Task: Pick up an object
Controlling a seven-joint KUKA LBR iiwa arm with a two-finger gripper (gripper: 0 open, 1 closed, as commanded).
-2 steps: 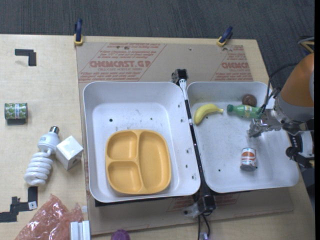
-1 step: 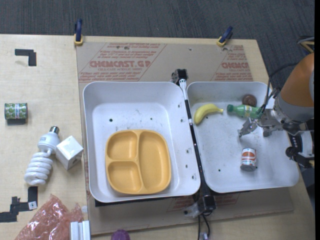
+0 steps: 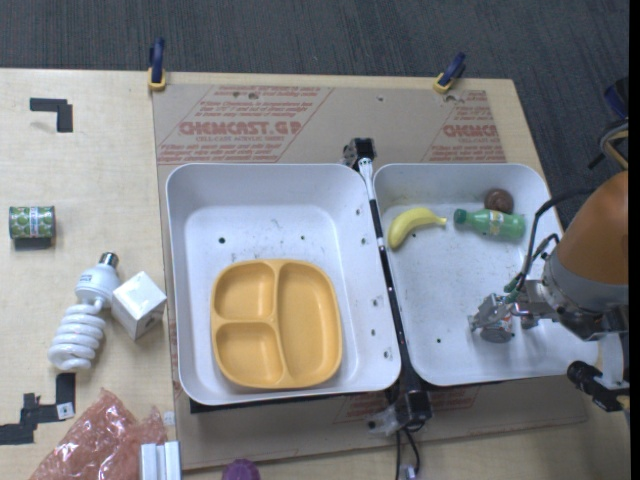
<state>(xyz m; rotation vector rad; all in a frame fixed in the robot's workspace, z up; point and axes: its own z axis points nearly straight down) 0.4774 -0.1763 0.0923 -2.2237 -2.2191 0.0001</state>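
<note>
Bench, two white bins. My metal two-finger gripper point(image 3: 492, 318) sits low in the right bin point(image 3: 445, 358); finger state unreadable. Curved yellow plastic banana point(image 3: 412, 224) lies up-left, near the divider, long axis roughly left-right.

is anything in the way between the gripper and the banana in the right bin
Nothing visible. The gripper sits low in the right bin; the banana lies up-left across bare floor, the green bottle off to its right.

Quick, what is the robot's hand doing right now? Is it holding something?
Hand: low over the floor of the right shallow white bin; whether it is open or closed cannot be told, and nothing is seen held in it.
</note>
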